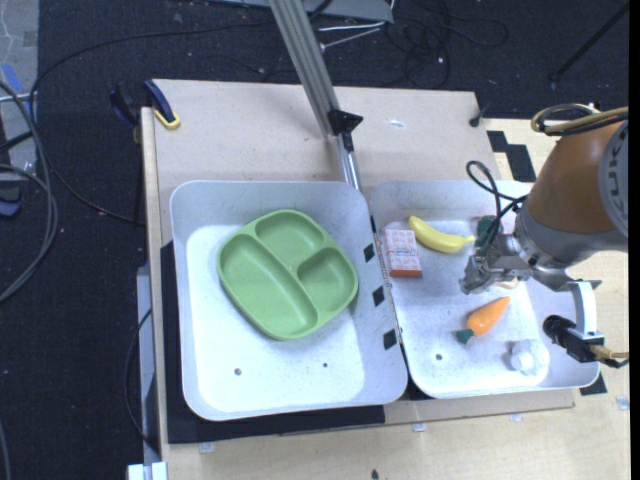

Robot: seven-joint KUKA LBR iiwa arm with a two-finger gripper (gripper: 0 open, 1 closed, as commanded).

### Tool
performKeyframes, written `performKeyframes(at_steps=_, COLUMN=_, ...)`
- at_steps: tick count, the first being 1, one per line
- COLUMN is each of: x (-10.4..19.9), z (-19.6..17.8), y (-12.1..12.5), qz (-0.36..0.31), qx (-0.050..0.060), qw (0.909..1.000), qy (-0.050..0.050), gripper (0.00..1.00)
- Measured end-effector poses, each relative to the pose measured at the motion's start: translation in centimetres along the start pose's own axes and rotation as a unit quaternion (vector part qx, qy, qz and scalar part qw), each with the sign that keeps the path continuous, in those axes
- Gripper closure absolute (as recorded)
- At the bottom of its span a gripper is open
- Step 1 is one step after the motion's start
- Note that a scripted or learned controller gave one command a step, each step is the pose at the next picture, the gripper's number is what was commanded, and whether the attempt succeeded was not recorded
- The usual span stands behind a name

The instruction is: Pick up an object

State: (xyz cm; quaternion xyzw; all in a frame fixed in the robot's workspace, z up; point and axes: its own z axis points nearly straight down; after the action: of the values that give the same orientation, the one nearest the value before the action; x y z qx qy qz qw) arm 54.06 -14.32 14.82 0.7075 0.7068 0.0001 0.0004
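Observation:
In the right bin [430, 368] lie a yellow banana [438, 235] at the back, a small pink-and-orange box [402, 252] near the divider, an orange carrot [486, 317] in the middle and a small white lump [521, 356] toward the front right. My gripper [486, 271] hangs over the right bin, just above the carrot and to the right of the banana. Nothing shows between its fingers.
The left bin [200, 358] bears a green three-compartment plate [288, 273]. A metal pole [310, 63] slants down to the divider between the bins. My grey and orange arm comes in over the right bin's right rim.

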Motion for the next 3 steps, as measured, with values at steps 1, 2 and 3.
performKeyframes(at_steps=1, x=0.6, z=-4.7, y=0.7, qz=-0.002, qx=-0.002, qw=1.0, qy=0.0, gripper=1.0)
performKeyframes(at_steps=2, x=0.6, z=-8.3, y=0.9, qz=-0.002, qx=-0.002, qw=1.0, qy=0.0, gripper=1.0)
performKeyframes(at_steps=3, x=5.8, z=-9.3, y=2.2, qz=-0.004, qx=-0.001, qw=1.0, qy=0.001, gripper=1.0)
